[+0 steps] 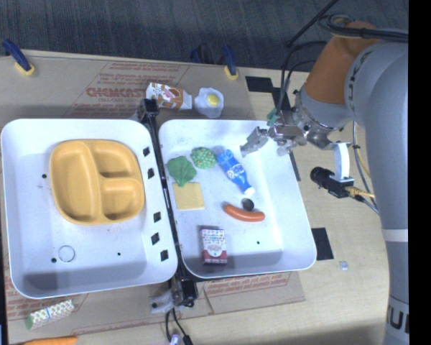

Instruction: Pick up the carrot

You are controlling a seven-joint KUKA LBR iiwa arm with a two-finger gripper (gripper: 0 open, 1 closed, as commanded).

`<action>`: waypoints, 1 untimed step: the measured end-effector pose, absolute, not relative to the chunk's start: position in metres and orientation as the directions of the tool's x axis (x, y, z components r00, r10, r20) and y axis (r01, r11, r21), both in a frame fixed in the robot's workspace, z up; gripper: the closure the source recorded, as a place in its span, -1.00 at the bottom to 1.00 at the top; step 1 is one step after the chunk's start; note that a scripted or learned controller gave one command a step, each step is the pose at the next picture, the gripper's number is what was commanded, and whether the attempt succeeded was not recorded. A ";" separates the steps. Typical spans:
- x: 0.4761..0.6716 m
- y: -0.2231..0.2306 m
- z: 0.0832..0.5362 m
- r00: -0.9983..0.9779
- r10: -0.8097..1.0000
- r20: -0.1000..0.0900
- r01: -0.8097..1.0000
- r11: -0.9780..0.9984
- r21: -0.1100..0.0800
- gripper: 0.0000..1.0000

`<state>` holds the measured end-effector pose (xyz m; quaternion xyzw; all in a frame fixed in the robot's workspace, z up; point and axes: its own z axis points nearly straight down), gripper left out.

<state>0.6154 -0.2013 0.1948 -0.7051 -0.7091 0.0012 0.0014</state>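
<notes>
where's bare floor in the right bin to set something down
Bare floor in the right bin: the far-right stretch right of the blue bottle and sausage, and the near-right corner beside the small box. Crowded: the left half, around broccoli, green leaf, cheese slice.

Red print runs across the cardboard sheet under the bins, above the left bin; it is too blurred to make out as words. The small red carton in the right bin bears a label too small to read. Nothing else carries legible text.
</notes>
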 end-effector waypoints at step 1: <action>0.548 -0.136 0.096 -0.024 1.000 0.002 1.000 0.024 -0.007 -1.00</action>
